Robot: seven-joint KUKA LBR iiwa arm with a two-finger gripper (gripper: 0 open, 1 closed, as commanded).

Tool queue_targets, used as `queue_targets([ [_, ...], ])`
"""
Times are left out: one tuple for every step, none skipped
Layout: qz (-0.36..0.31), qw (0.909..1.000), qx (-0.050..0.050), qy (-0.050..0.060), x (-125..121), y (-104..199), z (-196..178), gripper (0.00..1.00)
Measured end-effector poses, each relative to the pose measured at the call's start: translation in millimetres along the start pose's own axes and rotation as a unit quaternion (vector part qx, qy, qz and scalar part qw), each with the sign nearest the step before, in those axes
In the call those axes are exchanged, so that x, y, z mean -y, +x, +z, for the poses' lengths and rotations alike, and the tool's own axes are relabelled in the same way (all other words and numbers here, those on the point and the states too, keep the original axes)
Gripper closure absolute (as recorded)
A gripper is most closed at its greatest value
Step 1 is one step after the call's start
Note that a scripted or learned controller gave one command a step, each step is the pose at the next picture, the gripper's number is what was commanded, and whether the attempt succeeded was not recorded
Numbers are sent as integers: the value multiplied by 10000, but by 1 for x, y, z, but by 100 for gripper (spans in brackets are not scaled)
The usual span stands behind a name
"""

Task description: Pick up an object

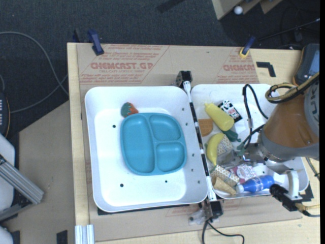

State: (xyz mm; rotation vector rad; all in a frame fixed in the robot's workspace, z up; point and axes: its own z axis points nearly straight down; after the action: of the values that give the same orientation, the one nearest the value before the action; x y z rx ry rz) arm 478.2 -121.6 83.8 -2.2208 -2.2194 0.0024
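The right bin (218, 89) holds a heap of small items: a yellow bottle (219, 115), a banana (214, 147), a brown piece (205, 126), a black-and-white toy (227, 107), a waffle-patterned piece (223, 179) and a blue-and-white bottle (256, 185). My gripper (237, 155) is down in this heap, just right of the banana and above the blue-and-white bottle. The arm's grey body (289, 131) covers the bin's right part.
The left bin (96, 136) holds a blue divided plate (152, 142) and a small red-and-green fruit (129, 109) at the plate's upper left corner. Black cables (250, 103) loop over the right bin beside the arm. A ridge with clamps (193, 121) separates the bins.
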Motion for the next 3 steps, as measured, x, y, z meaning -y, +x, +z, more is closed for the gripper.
queue_targets([
  [3,10000,9,-32,-2,0,-11,100],
  [11,10000,23,-33,-2,-2,-11,0],
  [-8,10000,2,-17,-47,16,-1,0],
])
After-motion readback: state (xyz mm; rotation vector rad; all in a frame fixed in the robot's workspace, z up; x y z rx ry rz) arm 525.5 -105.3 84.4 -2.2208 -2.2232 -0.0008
